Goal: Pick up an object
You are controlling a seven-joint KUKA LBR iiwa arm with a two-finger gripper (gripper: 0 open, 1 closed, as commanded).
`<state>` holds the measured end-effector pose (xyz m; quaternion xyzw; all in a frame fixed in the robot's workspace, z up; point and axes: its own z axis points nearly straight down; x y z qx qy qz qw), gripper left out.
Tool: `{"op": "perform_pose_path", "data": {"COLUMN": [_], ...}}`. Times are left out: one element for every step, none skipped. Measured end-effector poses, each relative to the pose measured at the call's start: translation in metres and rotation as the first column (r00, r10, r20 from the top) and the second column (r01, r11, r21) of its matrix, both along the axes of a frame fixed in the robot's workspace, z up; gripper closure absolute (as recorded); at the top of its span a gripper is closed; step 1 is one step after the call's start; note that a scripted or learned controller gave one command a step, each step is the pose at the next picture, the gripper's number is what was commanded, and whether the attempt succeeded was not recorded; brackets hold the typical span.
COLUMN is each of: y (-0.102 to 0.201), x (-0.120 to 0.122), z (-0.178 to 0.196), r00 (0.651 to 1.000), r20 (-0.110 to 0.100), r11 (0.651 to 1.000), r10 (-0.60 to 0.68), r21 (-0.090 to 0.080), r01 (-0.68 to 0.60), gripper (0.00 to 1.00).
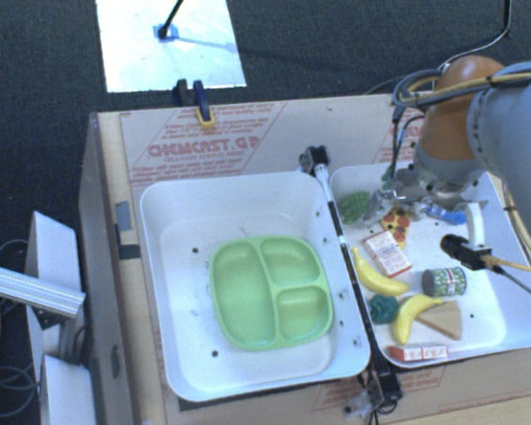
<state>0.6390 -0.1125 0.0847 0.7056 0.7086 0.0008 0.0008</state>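
My gripper (394, 195) hangs low over the far left part of the right bin (527, 321), with the grey arm and its orange band reaching in from the right. Just below it lies a small orange and red item (398, 223). To its left sits a green leafy toy (354, 207). A red and white carton (387, 253) lies a little nearer the front. I see nothing held in the gripper.
Further forward in the right bin are two yellow bananas (377, 276) (412, 312), a teal item (382, 309), a small can (444, 281), a tan wedge (443, 321) and a flat red packet (422, 354). The left bin (167, 217) holds a green divided plate (271, 290).
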Motion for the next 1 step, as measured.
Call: {"op": "perform_pose_path", "data": {"y": [0.0082], "x": [-0.0603], "z": [-0.0005], "r00": [1.0], "r20": [-0.002], "r11": [1.0], "r10": [-0.003], "r21": [0.0], "r01": [0.003], "gripper": [0.0]}}
